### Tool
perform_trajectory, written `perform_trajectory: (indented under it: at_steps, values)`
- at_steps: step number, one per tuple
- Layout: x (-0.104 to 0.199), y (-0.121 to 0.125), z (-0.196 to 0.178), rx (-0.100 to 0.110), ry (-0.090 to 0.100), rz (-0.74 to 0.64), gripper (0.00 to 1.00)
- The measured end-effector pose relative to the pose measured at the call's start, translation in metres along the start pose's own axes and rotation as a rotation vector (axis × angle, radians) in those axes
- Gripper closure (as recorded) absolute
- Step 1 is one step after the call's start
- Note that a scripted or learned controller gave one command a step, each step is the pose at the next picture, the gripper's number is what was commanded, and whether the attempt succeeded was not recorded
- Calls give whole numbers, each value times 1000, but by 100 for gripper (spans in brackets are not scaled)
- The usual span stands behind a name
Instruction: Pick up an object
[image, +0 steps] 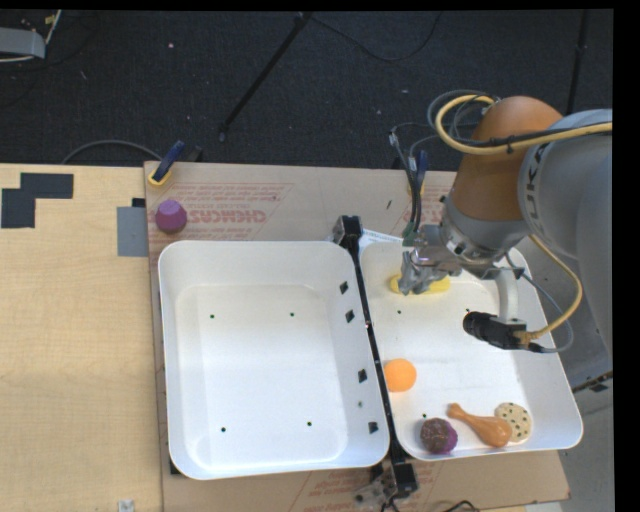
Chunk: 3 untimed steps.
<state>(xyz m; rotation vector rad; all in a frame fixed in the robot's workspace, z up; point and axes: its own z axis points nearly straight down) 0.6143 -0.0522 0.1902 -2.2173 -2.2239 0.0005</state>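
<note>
My gripper (414, 278) hangs low at the back of the right bin (545, 395), near its left wall. It sits right on top of a flat yellow object (436, 287), which peeks out to its right and under it. Whether the yellow object is held is hidden by the gripper body. An orange ball (400, 375) lies in the bin's middle left. Along the front lie a dark purple round object (437, 436), a tan drumstick-shaped toy (479, 424) and a speckled cookie-like disc (513, 421).
The left bin (200, 270) stands beside the right one, with a black divider strip (362, 330) between them. A black piece on a cable (492, 327) hangs over the right bin. A purple object (171, 215) rests on the cardboard behind the left bin.
</note>
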Motion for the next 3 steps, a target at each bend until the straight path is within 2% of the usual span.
perform_trajectory:
  at_steps: [1, 2, 3]
  values:
    - [58, 0, -15, -1, 0, -1, 100]
    - [101, -8, -20, -1, 0, 0, 100]
    - [155, -14, -15, 0, 0, -1, 100]
